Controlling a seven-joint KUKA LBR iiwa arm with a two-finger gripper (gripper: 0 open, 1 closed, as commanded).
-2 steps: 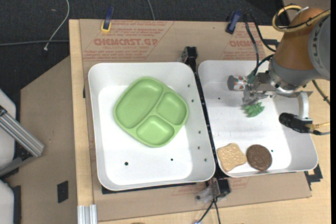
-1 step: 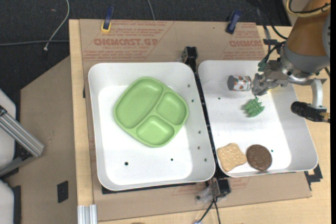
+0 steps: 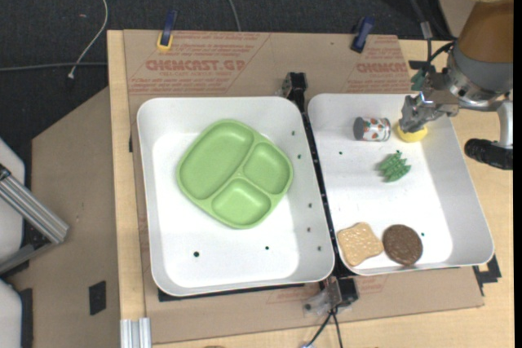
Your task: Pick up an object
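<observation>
My gripper hangs over the far right part of the right bin, directly above a small yellow object that it partly hides. Just left of it a small grey and white can-like object lies on its side. A green leafy toy sits nearer the bin's middle. At the front edge of that bin lie a tan square cracker and a round brown cookie, side by side. A light green divided plate rests in the left bin.
The two bins meet at a black-clamped seam on a cardboard base. Blue clips hold the cardboard's far edge. The arm's grey body with its orange band stands at the far right.
</observation>
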